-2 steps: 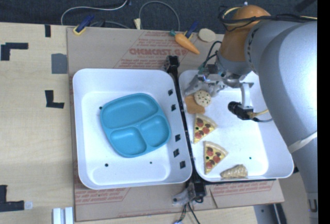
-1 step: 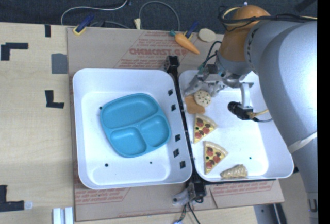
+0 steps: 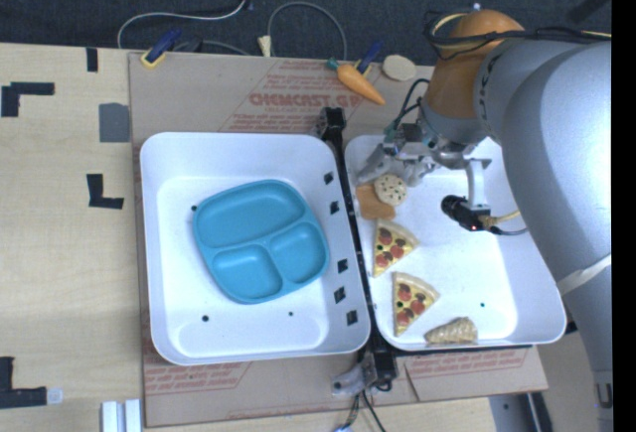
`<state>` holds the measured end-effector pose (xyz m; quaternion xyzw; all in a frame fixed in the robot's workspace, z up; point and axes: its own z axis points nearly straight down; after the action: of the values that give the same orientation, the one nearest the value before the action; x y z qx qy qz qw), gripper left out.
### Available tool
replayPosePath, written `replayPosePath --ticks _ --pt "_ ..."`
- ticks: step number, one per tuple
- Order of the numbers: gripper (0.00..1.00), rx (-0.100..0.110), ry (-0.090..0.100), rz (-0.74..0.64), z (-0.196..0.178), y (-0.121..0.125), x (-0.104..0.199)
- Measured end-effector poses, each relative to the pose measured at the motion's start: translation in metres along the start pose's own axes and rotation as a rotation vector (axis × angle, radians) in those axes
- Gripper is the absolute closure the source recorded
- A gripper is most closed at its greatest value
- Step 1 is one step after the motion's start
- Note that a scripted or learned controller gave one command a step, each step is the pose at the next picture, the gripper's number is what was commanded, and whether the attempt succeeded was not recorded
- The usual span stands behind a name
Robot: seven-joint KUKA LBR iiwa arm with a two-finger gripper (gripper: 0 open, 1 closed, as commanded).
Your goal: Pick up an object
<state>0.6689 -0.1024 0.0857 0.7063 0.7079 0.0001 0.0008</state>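
My gripper point(image 3: 397, 167) hangs low over the far left part of the right bin point(image 3: 517, 286), fingers spread open. Directly under its fingertips lies a round chocolate-chip cookie point(image 3: 390, 189), resting against a tan bread slice point(image 3: 371, 206); I see nothing held between the fingers. Nearer the front lie two pizza slices, one point(image 3: 391, 246) by the bin's left wall and one point(image 3: 410, 302) below it. A beige pastry wedge point(image 3: 452, 331) sits at the front edge.
The left bin point(image 3: 164, 172) holds a blue divided plate point(image 3: 260, 239). A black divider point(image 3: 343, 212) joins the bins. Behind them on the cardboard lie a toy carrot point(image 3: 358, 83) and a pale round piece point(image 3: 399, 68). The arm's bulk covers the right bin's far right side.
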Motion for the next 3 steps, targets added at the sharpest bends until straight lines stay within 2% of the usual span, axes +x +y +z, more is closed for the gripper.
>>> replayPosePath --ticks 1,2,3 --pt "0.0 -0.001 -0.001 0.001 0.0 0.0 0.001" --pt "1.0 -0.002 -0.001 0.0 -0.01 0.0 0.001" --pt "0.0 -0.001 -0.002 0.0 -0.01 0.0 0.001"
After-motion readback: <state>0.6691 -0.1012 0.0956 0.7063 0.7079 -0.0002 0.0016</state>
